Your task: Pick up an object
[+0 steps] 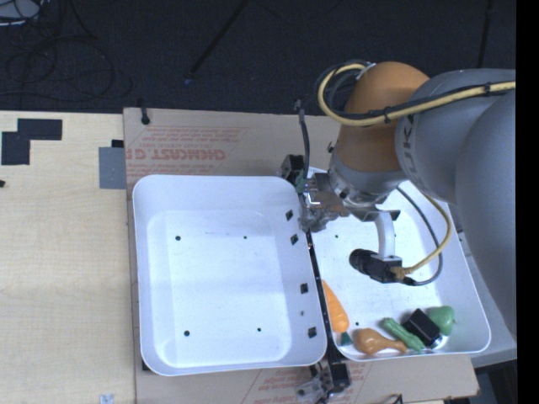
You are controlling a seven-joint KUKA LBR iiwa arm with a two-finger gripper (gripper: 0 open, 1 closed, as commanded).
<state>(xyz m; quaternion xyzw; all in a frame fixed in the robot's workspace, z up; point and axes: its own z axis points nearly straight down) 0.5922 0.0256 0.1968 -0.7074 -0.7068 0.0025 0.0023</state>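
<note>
My gripper (314, 213) hangs under the orange band (383, 99) of the arm, at the upper left of the right bin (467, 268), close to the wall between the two bins. Several toy items lie in that bin's front corner. An orange carrot (337, 308) rests along the left wall. A tan pear-shaped piece (375, 341), a green pod (403, 333), a black block (422, 326) and a green lump (440, 316) sit by the front rim. The gripper is well behind all of them, and I see nothing held in it.
The left bin (219, 276) sits beside the right one, with black clips (304, 289) along their shared edge. A black cylinder on a yellow cable (376, 265) hangs from the arm over the right bin. Cardboard (194, 146) lies under both bins.
</note>
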